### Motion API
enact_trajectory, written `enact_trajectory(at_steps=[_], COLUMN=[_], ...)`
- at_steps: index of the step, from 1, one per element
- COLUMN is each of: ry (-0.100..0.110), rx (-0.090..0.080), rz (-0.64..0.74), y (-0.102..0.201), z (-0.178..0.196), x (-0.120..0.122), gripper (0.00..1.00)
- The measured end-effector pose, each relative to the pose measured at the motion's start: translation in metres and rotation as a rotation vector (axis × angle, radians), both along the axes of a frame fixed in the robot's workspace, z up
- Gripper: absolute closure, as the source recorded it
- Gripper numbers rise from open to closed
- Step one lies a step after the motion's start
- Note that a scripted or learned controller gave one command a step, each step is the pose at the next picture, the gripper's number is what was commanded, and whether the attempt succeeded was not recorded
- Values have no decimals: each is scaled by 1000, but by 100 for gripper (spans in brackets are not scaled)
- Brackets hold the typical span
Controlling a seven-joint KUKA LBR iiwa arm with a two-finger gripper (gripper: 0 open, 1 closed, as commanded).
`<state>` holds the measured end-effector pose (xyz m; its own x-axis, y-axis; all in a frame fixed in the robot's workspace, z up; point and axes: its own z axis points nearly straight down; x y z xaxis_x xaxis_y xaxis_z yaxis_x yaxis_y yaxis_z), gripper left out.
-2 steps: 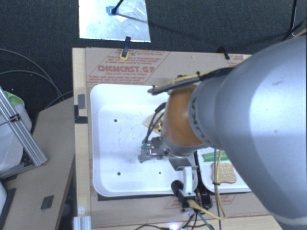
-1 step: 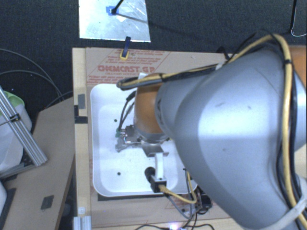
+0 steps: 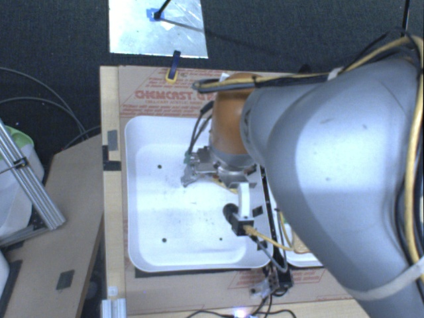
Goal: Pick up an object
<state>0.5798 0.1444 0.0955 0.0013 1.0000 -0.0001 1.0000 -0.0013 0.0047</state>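
My gripper [image 3: 191, 175] hangs low over the left white bin [image 3: 142, 177], right of the bin's middle and close to its floor. Above it sit the grey wrist and the orange band [image 3: 228, 121]. A black cable fitting [image 3: 232, 216] and a white tag dangle from the wrist over the bin's near right part. Small dark specks [image 3: 163, 239] dot the bin floor. The bulky grey arm [image 3: 338, 177] covers nearly all of the right bin; a sliver of that bin [image 3: 301, 256] shows at the near edge.
Both bins rest on a cardboard sheet [image 3: 142, 95]. A shiny metal sheet [image 3: 156, 18] lies behind it, with a blue and yellow clip [image 3: 173, 66] at the cardboard's far edge. An aluminium frame [image 3: 26, 177] stands at the left. Cables [image 3: 268, 290] trail at the front.
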Motion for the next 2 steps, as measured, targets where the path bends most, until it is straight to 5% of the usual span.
enact_trajectory(at_steps=[1, 2], ry=[13, -8], rx=[3, 0], rz=[13, -2], y=[90, 21], z=[-12, 72], x=[-99, 2], gripper=[0, 0])
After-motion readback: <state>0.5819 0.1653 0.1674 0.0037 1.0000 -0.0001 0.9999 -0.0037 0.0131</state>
